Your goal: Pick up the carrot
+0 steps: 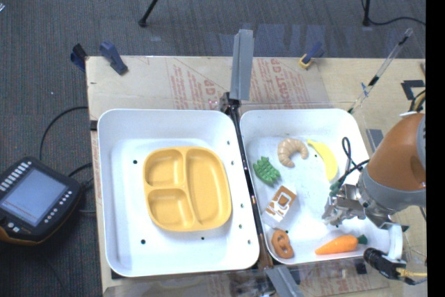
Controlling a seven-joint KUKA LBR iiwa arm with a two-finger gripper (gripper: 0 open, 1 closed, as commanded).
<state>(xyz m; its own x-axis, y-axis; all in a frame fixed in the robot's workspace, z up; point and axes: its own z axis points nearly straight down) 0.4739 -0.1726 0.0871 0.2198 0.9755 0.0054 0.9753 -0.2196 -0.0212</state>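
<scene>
Carrot (336, 245) lies at near edge of right bin (259, 123), long axis left-right, green top pointing right. Hand (338, 210) hovers just beyond it, on the far side, nothing between fingers; can't tell whether they're spread or pressed together.

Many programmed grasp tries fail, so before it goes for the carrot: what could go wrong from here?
1. The carrot lies close to the right bin's front wall, so the end effector may strike the rim or find little room on that side.
2. The end effector hangs slightly above and left of the carrot; coming down misaligned could nudge it away rather than grip it.
3. The pretzel and small box lie nearby and could be bumped.
</scene>
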